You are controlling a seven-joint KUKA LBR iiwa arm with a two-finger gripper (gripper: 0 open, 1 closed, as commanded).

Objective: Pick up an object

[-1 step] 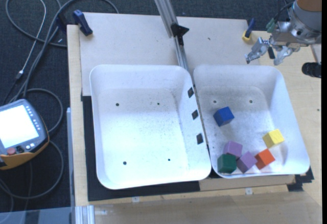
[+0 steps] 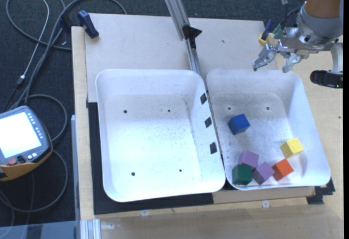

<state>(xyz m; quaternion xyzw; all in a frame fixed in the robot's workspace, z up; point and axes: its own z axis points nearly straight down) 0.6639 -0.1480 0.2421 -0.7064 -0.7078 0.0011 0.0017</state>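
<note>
In the right bin (image 2: 305, 101) lie several small blocks: a blue cube (image 2: 238, 124) near the middle, a yellow one (image 2: 292, 147) toward the right wall, an orange-red one (image 2: 282, 169), two purple ones (image 2: 250, 159) (image 2: 264, 172) and a dark green one (image 2: 242, 174) near the front edge. My gripper (image 2: 274, 63) hangs high over the back rim of that bin, fingers spread open with nothing between them, well apart from the blocks.
The left bin (image 2: 109, 90) stands beside the right one. A metal rail (image 2: 177, 9) slants down between them. A blue clamp (image 2: 87, 24) sits at the board's back-left corner. Cables and a teach pendant (image 2: 20, 142) lie left of the bench.
</note>
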